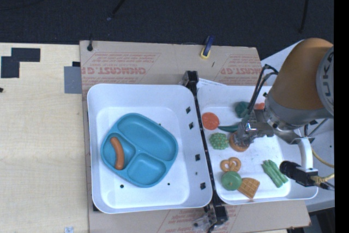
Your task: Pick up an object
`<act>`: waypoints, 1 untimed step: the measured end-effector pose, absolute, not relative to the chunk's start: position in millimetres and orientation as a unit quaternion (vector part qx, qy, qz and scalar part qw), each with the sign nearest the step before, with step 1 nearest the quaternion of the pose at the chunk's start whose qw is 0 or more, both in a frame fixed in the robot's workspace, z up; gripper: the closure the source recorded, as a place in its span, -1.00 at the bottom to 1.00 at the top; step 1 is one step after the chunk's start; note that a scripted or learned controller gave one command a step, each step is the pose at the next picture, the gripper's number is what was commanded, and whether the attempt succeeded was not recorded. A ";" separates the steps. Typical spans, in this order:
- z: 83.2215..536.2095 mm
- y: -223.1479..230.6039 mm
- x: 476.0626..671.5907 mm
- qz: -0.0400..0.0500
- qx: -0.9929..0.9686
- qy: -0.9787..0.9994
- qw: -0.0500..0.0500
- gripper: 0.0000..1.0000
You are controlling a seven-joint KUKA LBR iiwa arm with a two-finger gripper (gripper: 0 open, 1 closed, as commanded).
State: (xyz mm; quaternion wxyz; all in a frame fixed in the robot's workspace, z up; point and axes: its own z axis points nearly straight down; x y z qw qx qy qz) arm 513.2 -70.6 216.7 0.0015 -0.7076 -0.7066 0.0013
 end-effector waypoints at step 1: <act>224.0 -78.3 508.6 0.001 -0.707 -0.707 0.001 1.00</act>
